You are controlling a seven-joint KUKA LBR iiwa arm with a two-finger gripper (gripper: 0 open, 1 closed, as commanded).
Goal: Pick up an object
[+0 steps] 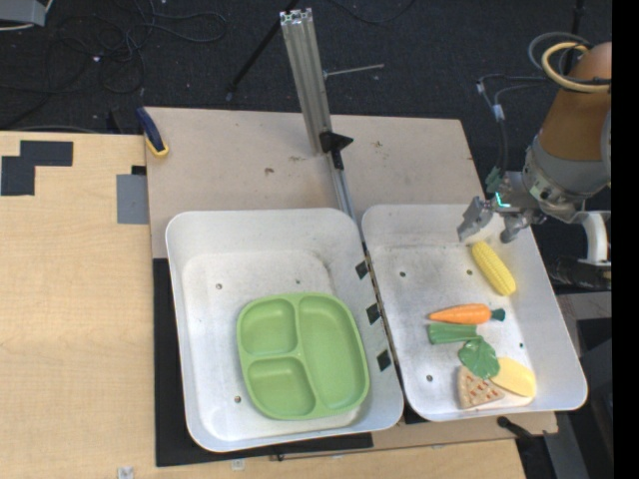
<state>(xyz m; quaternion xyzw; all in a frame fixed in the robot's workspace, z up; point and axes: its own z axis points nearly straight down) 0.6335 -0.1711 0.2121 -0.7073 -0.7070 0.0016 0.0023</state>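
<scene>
Corn just below spread, empty gripper; carrot and waffle nearby.

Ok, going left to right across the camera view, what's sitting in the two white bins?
Green divided tray in the left bin → then, in the right bin, the carrot → the corn cob. The other toy foods bunched at the near right overlap, so I leave them out.
</scene>
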